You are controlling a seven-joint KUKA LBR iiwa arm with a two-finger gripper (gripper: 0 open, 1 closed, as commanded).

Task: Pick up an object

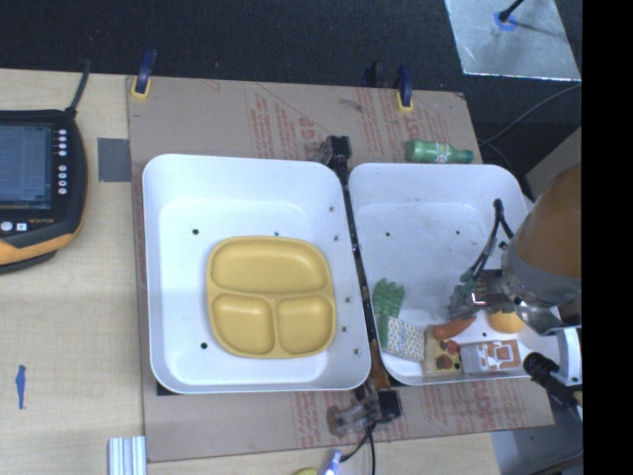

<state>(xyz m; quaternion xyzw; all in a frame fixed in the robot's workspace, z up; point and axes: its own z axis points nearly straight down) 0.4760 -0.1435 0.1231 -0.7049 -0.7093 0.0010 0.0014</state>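
The table [69,295] is carrying two white bins side by side. The left bin [168,216] is holding a yellow divided tray [270,295], sitting flat near its middle. The right bin [425,216] is keeping its small things crowded along the near edge: a box with a picture on it [492,356], a flat patterned packet [403,337], a green leafy toy [387,298] and an orange piece [505,319]. The arm [554,245] is reaching in from the right, with the gripper [473,298] hanging low over that cluster; whether it is spread or pressed together I cannot tell. The box is probably light and stiff, best taken across its narrow sides; the green toy looks soft and slippery. A green bottle [438,151] is lying outside, beyond the right bin.
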